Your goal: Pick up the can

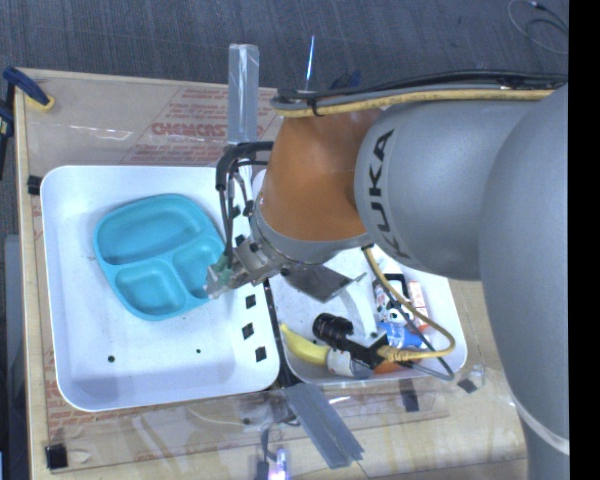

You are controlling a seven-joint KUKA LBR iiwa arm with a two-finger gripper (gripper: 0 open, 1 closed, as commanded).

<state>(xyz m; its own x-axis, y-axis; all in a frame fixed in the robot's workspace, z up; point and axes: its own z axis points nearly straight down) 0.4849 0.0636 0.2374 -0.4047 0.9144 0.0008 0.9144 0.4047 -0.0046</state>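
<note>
From its fixed place above the bench, the camera view looks down on two white bins side by side. The bin on the view's left (65, 298) holds a blue divided tray (155, 248), which lies flat toward the bin's far right part, with bare white floor around it on the near and left sides.

The grey arm (460, 188) enters from the view's right and fills much of that side. Its orange band sits above the strip where the two bins meet. The gripper (223, 278) hangs low at the right edge of the blue tray, touching or just above its rim; which of the two cannot be told. Whether the gripper is spread or closed cannot be told either, and nothing is seen held in it.

The bin on the view's right (458, 340) is largely covered by the arm. As far as it can be made out, the can (391, 320) is the small thing with blue and white printing lying in this bin. It is partly hidden and well apart from the gripper. A small orange thing (386, 366) lies nearer the front wall, close to the can.

A clear upright post (243, 88) stands behind the bins, and blue clamps (25, 85) grip the bench's far left corner.
</note>
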